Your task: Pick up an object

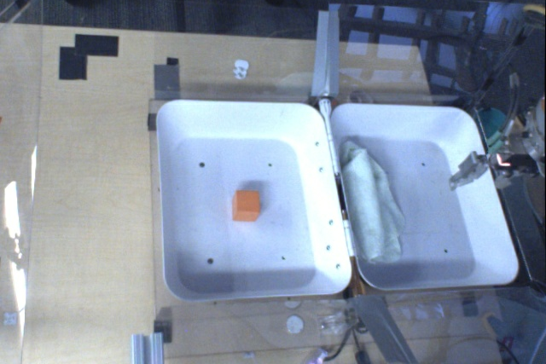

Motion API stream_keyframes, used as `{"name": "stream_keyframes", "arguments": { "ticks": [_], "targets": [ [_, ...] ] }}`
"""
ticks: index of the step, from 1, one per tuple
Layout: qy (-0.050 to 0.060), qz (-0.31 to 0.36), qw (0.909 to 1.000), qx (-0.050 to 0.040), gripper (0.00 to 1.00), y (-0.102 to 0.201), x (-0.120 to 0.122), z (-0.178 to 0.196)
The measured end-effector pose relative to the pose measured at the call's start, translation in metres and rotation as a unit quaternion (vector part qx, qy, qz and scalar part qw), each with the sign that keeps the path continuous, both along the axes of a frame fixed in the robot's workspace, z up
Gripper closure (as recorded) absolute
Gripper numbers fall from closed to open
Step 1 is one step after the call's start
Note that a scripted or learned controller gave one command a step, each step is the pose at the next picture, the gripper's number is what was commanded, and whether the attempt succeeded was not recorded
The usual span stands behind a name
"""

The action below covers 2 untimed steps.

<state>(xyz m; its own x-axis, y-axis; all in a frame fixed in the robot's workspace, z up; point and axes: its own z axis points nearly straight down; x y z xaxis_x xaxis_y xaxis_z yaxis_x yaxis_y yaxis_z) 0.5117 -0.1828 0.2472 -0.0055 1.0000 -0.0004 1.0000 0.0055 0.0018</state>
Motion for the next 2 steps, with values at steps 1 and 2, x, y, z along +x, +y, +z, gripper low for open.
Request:
{"name": "stream_keyframes", "arguments": {
  "ticks": [1,2],
  "targets": [
    [-0.002,0.021,0.9998,-0.0005,0.0,-0.023,0.021,-0.151],
    [-0.001,0.013,0.9999,-0.0003,0.0,-0.022,0.043,-0.127]
  ]
}}
